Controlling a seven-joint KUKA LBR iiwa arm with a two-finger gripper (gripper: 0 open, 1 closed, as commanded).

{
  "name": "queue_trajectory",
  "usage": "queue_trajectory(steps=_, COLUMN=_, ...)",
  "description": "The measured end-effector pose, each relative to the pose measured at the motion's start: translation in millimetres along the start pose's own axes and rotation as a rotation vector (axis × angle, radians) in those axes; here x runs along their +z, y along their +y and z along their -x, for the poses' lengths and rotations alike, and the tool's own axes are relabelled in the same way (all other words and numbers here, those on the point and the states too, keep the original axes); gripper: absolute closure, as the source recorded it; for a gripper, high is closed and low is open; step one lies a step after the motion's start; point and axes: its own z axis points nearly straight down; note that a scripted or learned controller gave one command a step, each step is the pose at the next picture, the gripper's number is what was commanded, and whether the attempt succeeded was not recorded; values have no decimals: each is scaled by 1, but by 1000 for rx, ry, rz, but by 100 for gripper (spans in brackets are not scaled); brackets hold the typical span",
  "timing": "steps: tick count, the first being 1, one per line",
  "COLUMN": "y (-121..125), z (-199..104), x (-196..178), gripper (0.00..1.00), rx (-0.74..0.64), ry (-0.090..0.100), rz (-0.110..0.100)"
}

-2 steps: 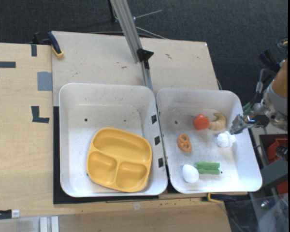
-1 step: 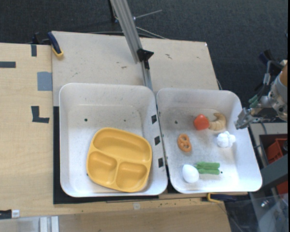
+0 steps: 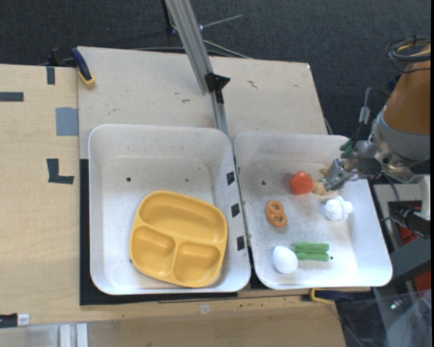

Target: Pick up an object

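The right bin (image 3: 362, 266) holds a red tomato-like piece (image 3: 301, 183), a brown pretzel (image 3: 275, 212), a white egg (image 3: 284, 259), a green bean pod (image 3: 312, 251), a white lumpy piece (image 3: 337, 209) and a small tan piece (image 3: 320, 188). My gripper (image 3: 336, 176) hangs over the bin's upper right part, just right of the red piece and above the tan piece. Its tips sit close to the tan piece, and I see nothing held between them.
The left bin (image 3: 116, 150) contains a yellow divided tray (image 3: 178, 237). A grey metal pole (image 3: 192, 35) slants down to the bins' shared wall. A yellow and blue clamp (image 3: 83, 67) sits at the bench's back left. The arm's orange band (image 3: 412, 100) is at the right.
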Motion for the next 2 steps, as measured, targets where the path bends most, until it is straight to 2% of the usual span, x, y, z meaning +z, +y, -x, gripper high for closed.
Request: queue_trajectory(steps=2, y=28, z=-95, x=27, gripper=100, rx=-1, ry=0, rz=0)
